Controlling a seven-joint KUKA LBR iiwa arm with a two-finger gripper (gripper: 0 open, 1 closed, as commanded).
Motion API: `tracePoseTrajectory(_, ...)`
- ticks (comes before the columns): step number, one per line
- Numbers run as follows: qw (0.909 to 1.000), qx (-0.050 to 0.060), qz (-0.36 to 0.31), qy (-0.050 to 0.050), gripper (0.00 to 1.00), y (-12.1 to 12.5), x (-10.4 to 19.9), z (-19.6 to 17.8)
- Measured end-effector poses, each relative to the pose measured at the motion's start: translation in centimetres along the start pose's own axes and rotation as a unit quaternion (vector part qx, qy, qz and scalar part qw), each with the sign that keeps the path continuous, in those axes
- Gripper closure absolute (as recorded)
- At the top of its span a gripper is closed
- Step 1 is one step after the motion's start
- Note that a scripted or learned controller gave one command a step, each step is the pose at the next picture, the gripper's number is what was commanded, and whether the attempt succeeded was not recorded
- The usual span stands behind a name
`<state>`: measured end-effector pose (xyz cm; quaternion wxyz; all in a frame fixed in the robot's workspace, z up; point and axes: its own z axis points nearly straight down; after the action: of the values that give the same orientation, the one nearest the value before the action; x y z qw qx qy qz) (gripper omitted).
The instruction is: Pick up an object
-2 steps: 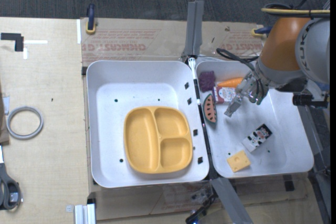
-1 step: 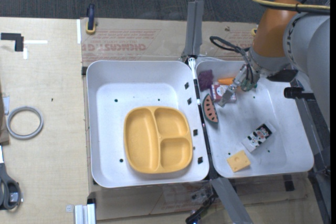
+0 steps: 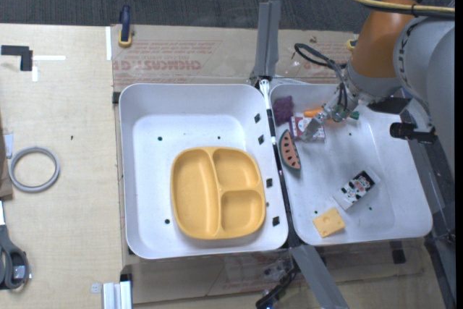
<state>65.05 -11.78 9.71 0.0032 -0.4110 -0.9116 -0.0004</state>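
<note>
Small orange carrot-like toy [image 3: 312, 113] is lying at the back of the right white bin [image 3: 405, 221], beside a purple block [image 3: 283, 107], and I'm hovering my claw [image 3: 334, 113] right by it; clamped or apart, I cannot tell. I'm judging it's the nearest target.
</note>
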Motion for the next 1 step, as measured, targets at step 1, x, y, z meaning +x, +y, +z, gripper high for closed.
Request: tracePoseTrajectory(1, 0.9993, -0.001, -0.037, -0.005, 0.00, -0.46, 1.52, -0.89)
